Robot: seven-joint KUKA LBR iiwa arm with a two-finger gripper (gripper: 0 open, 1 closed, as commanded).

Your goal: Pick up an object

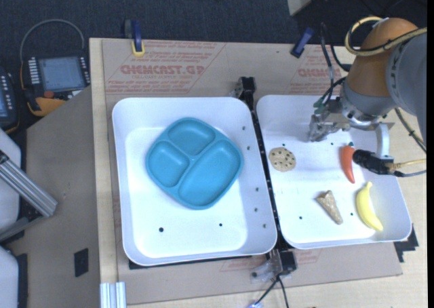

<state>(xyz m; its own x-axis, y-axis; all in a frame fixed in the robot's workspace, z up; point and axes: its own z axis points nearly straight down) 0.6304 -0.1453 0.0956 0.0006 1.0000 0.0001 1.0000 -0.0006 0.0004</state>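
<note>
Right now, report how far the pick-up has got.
Done: nothing looks lifted. The cookie, carrot, banana and wedge-shaped piece all lie on the floor of the right bin, and the blue plate sits in the left bin.
In hand: the claw is over the right bin's upper part, apart from every item.
Left: choose an item, close on it, raise it.

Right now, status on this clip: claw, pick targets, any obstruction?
Claw low over right white bin, nothing seen held. Round brown cookie, orange carrot, yellow banana, tan wedge lie loose there. Blue divided plate in left bin.
</note>
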